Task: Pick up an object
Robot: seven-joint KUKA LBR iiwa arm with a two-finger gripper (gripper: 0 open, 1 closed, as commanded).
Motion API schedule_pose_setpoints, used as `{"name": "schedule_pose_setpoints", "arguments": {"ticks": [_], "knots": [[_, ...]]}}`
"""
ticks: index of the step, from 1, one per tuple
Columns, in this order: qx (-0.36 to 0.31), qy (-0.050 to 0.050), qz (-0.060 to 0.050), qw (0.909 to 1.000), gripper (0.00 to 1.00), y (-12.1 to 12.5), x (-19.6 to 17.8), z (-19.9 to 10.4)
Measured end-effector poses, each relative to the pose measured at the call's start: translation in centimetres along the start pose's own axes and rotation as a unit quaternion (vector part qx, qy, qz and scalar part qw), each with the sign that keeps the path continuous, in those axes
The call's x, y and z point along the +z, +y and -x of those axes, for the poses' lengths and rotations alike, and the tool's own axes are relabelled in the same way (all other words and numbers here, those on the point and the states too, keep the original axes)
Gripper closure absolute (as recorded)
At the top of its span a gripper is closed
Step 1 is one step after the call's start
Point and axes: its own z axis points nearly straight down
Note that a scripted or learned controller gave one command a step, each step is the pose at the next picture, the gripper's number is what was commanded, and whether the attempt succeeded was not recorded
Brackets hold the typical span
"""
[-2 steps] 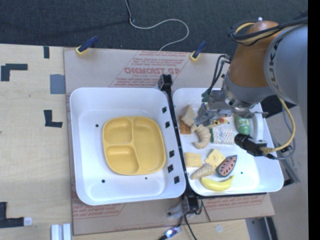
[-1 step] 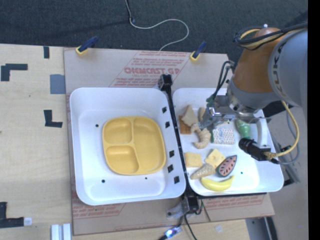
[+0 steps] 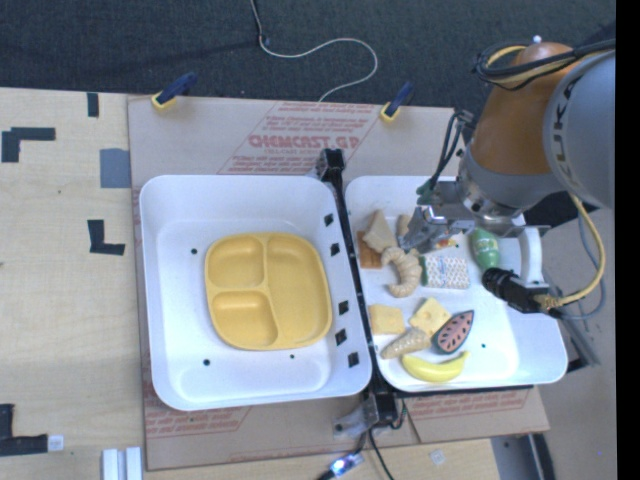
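The right bin (image 3: 540,353) holds several toy foods. There is a tan bread slice (image 3: 377,235), a beige curled pastry (image 3: 403,271) and a white-and-blue patterned block (image 3: 447,271). With them lie a green piece (image 3: 486,247), two yellow cheese pieces (image 3: 386,319) (image 3: 431,314), a watermelon slice (image 3: 455,332), a beige cone-like piece (image 3: 404,345) and a banana (image 3: 435,368). My gripper (image 3: 422,232) hangs low over the bin's far middle, just above the pastry and between the bread slice and the green piece. Nothing visibly sits in it.
The left bin (image 3: 165,268) holds a yellow divided plate (image 3: 267,290). A black divider with clips (image 3: 345,268) runs between the bins. The arm's orange and grey body (image 3: 530,118) and its cables (image 3: 560,293) cover the right bin's far right corner.
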Motion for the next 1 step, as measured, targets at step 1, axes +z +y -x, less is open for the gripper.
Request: {"name": "schedule_pose_setpoints", "arguments": {"ticks": [1], "knots": [[0.000, 0.000, -0.002, 1.0000, 1.00, 0.08, 1.95, -0.68]]}}
